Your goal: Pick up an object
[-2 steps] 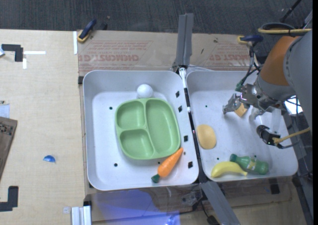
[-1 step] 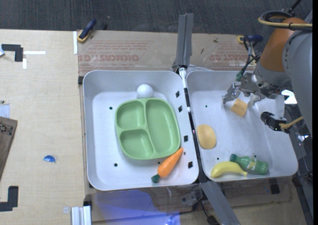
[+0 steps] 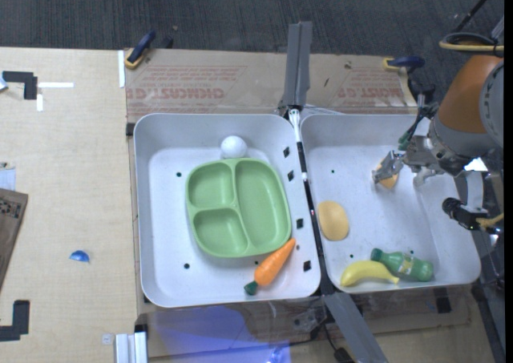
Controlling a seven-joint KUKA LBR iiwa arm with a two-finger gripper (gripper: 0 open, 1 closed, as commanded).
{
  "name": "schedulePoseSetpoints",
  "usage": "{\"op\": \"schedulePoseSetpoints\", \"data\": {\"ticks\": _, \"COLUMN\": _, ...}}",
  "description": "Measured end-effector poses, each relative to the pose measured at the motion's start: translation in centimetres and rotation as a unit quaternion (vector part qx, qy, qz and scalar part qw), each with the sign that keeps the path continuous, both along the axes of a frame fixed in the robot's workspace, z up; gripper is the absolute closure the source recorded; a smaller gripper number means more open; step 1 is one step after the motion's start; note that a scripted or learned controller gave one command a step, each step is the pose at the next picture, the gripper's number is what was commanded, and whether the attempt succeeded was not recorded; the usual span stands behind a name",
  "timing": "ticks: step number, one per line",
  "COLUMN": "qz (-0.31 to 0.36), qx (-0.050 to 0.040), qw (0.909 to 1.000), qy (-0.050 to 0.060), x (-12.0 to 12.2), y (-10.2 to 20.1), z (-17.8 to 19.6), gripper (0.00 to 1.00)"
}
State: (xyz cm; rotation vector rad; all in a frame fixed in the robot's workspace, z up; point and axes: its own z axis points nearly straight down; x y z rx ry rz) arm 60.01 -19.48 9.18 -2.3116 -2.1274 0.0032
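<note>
Bearing two white bins side by side: left bin [image 3: 152, 217], right bin [image 3: 457, 261], on a pale wooden bench [image 3: 64, 177]. Also carrying a flattened cardboard sheet [image 3: 200, 81] behind them and a small blue piece [image 3: 78, 256] at left.

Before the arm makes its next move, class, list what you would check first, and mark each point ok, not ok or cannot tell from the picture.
1. Claw is over the right bin: ok.
2. A small orange item sits at the claw's tips: ok.
3. That item is truly gripped: cannot tell.
4. Other picks lie apart from the claw: yellow egg, banana, green bottle: ok.
5. Left bin items stay out of the way: green tray, carrot, white ball: ok.
</note>
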Motion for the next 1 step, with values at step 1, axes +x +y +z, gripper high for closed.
{"op": "schedulePoseSetpoints", "data": {"ticks": 1, "qz": 0.006, "qx": 0.0, "qw": 1.0, "qy": 0.0, "x": -0.52, "y": 1.34, "z": 0.0, "gripper": 0.0}}
